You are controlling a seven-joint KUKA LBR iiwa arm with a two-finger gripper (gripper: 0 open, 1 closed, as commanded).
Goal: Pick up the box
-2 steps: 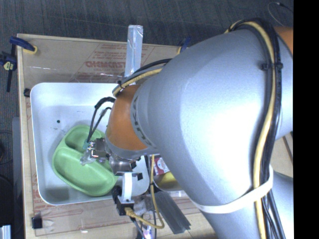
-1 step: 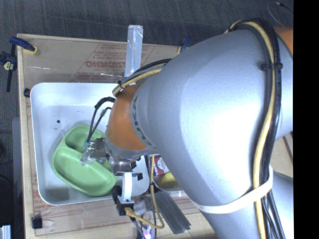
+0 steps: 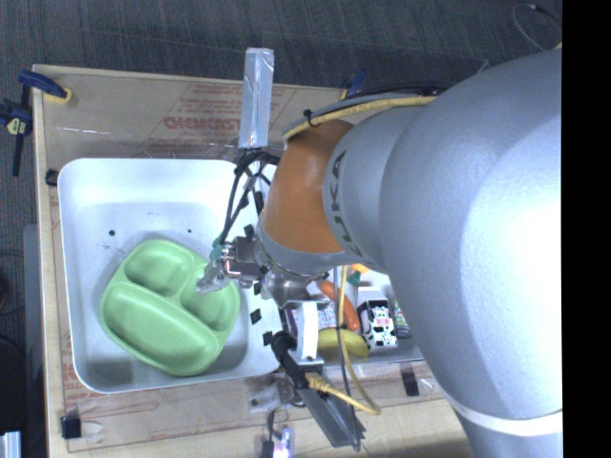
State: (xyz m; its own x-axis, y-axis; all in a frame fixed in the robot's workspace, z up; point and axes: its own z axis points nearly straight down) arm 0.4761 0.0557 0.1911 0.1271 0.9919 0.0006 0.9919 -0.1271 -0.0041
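In the right-hand bin (image 3: 406, 349), tucked mostly under the arm (image 3: 458, 208), there's a small white box (image 3: 379, 324) with black print on it. That's my best guess for the thing to grab. A banana (image 3: 340, 343) lies just beside it on the view's left, and other bits are crammed in there that I can't make out. The box's long side seems to run roughly up-down in the view, but so little of it shows that I wouldn't swear to it.

The pincer (image 3: 213, 277) is over in the left bin (image 3: 86, 208), hanging at the right edge of a big green divided dish (image 3: 158, 303). Honestly can't tell if it's apart or together; it's too blurry and cluttered with cables. Nothing visibly held.

So the box is off to the pincer's right in the view, across the wall between the bins on the table (image 3: 143, 103). I'd say the pickup hasn't really begun.
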